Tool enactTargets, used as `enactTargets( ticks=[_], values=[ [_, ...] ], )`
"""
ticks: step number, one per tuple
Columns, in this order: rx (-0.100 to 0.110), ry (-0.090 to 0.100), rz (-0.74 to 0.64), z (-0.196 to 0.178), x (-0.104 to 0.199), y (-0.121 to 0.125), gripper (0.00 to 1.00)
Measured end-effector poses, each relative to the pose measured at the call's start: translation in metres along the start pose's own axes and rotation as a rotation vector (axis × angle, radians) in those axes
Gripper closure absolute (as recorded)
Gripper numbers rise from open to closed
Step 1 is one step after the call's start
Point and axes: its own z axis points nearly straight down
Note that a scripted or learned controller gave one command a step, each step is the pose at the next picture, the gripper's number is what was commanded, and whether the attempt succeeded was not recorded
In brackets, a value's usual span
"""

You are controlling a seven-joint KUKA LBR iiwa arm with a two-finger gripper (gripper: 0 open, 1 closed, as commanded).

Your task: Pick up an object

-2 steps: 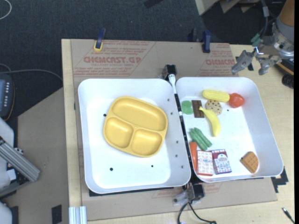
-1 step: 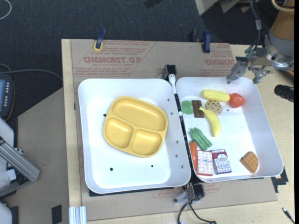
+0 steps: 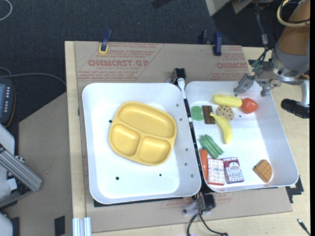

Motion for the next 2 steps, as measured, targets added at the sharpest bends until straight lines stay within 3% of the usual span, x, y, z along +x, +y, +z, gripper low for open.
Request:
enactTargets(
  ticks=[1,2],
  values=[
    [-0.001,0.0,-0.002,0.0569,-0.0019,0.0089,0.0],
    [-0.029,-0.007,-0.002,0.0609,-0.0027,0.0155,0.0]
  ],
)
